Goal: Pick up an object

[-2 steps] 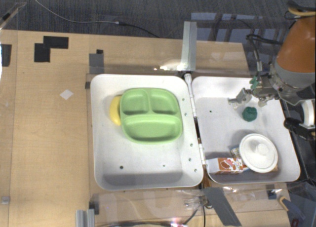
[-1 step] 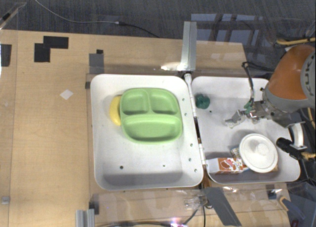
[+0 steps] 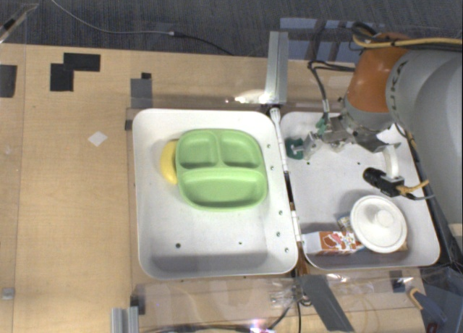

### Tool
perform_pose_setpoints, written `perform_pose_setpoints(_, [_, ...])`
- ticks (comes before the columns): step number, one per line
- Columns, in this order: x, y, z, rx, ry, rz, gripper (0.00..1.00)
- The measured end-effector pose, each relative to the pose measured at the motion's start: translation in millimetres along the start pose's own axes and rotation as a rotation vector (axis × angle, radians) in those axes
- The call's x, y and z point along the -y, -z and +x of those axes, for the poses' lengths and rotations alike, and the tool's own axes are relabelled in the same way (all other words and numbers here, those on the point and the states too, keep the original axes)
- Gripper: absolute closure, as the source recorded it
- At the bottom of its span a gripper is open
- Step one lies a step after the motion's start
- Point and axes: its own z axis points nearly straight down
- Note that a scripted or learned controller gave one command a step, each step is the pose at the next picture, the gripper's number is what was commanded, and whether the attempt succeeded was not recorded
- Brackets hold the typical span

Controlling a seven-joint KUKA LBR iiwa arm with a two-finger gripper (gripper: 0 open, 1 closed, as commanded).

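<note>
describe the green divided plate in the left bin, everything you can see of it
The green divided plate looks like matte plastic, a rounded rectangle with three compartments: two small ones at the far side, one wide one nearer the camera. It lies flat and right side up in the upper middle of the left bin. A yellow object pokes out from under its left edge, touching it.

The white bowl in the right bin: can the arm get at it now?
Probably yes. The white bowl lies uncovered in the right bin, nothing on top; only a small packet touches its left side.

The green plate (image 3: pixel 220 168) hides most of a yellow object (image 3: pixel 168 163) beneath it.
</note>
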Motion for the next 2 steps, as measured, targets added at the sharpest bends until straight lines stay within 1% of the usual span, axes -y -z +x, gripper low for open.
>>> perform_pose_setpoints(1, [-24.1,99.0,17.0,-0.007,0.283,-0.001,0.0])
perform_pose_setpoints(2, [-9.1,-1.7,-14.8,-0.011,0.319,0.007,0.0])
